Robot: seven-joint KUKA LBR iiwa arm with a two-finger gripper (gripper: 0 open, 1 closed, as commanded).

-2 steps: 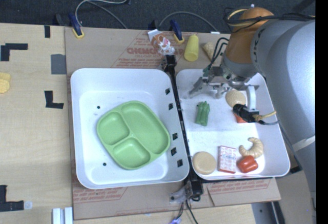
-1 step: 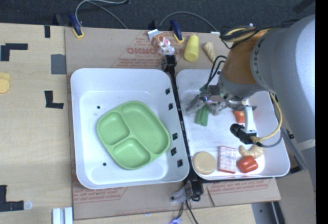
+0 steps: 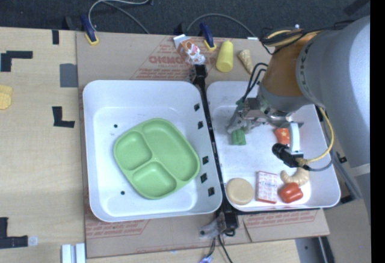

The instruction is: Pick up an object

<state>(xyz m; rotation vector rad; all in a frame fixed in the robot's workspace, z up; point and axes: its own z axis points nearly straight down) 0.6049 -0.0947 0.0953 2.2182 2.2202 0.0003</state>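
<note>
Green is what your gripper (image 3: pixel 240 127) is on: a small green block (image 3: pixel 239 136) near the middle of the right bin (image 3: pixel 328 198), with the fingers reaching down at its upper end. From the camera view you cannot tell whether they are spread or clamped, or whether the block sits between them, so treat the pick as unproven. The arm leans in from the right, its orange band (image 3: pixel 283 78) over the bin's far half, likely because the block lies well clear of the walls and can be taken from above. Along the near wall you have a tan round piece (image 3: pixel 239 191), a pink patterned square (image 3: pixel 267 187) and a red toy (image 3: pixel 290 193), crowded together and harder to take. The left bin (image 3: pixel 96 105) holds a green divided plate (image 3: pixel 156 158).
</note>
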